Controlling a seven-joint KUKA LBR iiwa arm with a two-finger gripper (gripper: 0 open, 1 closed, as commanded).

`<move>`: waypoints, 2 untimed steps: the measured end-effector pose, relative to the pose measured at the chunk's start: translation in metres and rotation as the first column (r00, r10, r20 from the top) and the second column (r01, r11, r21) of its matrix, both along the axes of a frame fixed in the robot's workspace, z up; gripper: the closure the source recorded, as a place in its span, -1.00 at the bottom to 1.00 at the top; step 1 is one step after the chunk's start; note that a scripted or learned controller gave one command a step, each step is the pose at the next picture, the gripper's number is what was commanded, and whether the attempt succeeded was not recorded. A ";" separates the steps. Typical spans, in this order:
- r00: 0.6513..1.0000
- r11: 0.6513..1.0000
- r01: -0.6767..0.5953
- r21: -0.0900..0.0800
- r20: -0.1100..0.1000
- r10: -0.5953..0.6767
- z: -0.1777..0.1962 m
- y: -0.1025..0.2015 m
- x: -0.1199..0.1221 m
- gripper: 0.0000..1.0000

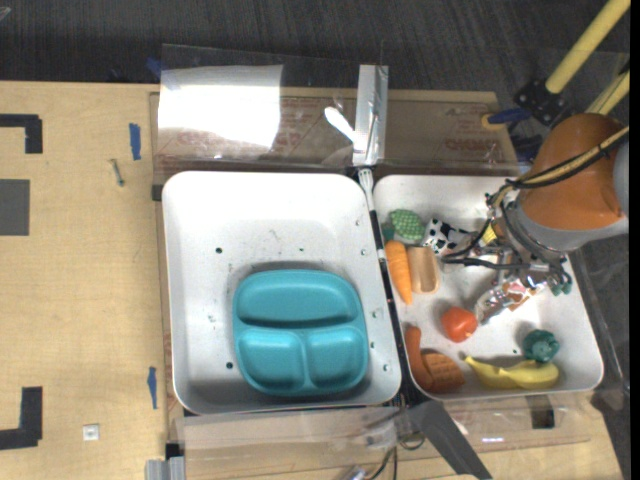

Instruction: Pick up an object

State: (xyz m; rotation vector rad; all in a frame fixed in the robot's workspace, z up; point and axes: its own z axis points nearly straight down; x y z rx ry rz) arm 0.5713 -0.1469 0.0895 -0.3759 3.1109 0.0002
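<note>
My gripper (508, 296) reaches down into the right bin (590, 338) from the right, under the grey wrist with the orange band. It hangs over the bin's middle right, just right of a red tomato (459, 324). Below it lie a yellow banana (512, 371) and a small teal piece (541, 345). An orange carrot (399, 270) and a beige cylinder (423, 268) lie side by side at the bin's left. A green leafy piece (406, 224) and a black-and-white piece (440, 235) sit behind them. An orange-brown piece (432, 368) rests at the front left.
The left bin (200, 228) holds a teal divided plate (300, 330) in its front half. A clear plastic sheet (220, 113) and a metal upright (370, 113) stand behind the bins. Wooden bench surface spreads to the left.
</note>
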 end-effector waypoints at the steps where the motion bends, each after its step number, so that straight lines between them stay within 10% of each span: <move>1: 0.949 0.949 -0.314 -0.007 0.003 0.314 0.056 -0.055 0.005 -1.00; 2: 0.967 0.967 -0.254 -0.003 0.000 0.254 -0.001 -0.076 0.003 -1.00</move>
